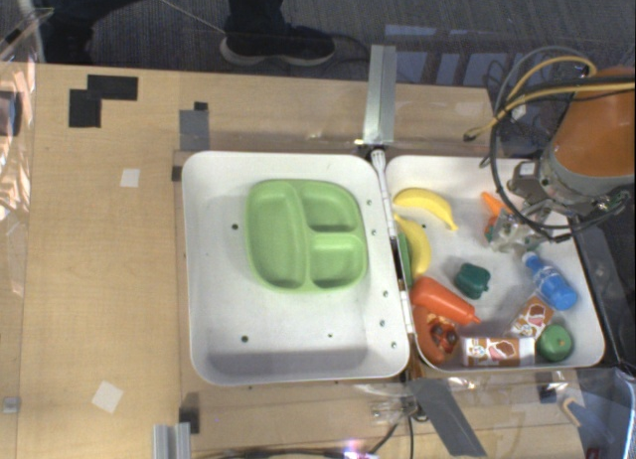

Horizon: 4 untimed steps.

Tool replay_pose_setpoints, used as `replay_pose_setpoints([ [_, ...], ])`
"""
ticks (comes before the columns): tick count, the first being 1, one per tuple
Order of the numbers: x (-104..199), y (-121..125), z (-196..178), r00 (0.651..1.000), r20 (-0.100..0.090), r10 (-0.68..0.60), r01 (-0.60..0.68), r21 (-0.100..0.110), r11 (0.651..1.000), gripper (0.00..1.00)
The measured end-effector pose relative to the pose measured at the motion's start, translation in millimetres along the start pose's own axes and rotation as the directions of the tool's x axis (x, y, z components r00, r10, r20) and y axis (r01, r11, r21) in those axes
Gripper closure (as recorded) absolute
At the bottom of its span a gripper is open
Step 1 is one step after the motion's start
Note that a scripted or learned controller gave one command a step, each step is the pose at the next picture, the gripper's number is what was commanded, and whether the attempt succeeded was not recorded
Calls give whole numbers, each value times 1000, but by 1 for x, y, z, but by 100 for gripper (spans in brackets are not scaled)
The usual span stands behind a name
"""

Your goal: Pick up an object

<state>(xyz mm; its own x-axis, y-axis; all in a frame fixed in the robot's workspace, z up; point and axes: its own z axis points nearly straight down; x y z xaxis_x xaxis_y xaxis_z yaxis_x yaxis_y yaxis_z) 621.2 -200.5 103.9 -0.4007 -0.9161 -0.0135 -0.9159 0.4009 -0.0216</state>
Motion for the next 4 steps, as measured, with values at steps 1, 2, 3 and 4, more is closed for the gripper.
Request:
replay_pose_setpoints([
  [1,-4,-2,-3,1000,2,-4,4,8,1000,0],
  [2,-2,16,9,995,-2,99,-99,3,995,0],
  [3,-11,47,13,995,-8,96,-96,-7,995,0],
  [4,-19,7,18,981,-18,191,-192,-20,981,0],
])
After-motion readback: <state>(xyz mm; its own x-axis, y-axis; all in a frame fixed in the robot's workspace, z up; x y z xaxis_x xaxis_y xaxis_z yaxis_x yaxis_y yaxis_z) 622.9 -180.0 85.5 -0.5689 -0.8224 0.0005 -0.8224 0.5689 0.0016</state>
